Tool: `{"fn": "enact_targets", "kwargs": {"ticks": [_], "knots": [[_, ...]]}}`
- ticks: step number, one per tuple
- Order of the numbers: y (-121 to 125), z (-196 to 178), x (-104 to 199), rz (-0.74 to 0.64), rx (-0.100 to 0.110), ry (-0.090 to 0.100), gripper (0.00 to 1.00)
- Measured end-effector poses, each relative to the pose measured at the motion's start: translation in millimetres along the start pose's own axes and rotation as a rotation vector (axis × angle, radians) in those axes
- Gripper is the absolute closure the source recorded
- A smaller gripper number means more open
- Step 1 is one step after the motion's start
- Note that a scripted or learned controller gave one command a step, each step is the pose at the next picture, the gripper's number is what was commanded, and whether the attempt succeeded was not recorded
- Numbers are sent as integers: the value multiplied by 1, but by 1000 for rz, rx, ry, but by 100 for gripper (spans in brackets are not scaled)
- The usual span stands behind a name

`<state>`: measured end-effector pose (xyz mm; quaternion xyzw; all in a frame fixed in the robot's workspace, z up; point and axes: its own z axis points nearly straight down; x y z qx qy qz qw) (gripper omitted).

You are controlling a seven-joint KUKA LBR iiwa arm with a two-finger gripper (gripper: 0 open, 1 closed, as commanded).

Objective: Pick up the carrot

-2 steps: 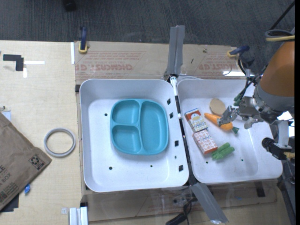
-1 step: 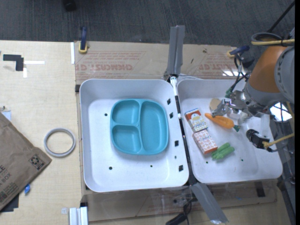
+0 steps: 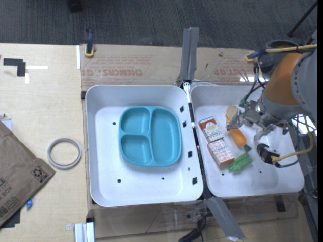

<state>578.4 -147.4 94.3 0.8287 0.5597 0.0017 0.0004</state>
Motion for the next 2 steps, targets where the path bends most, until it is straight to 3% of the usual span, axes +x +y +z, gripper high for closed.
{"fn": "enact_targets", "kwargs": {"ticks": [1,2], "knots": [[8,3,14,113,4,-4,0],[8,-5,13,111,7,-6,100]]}}
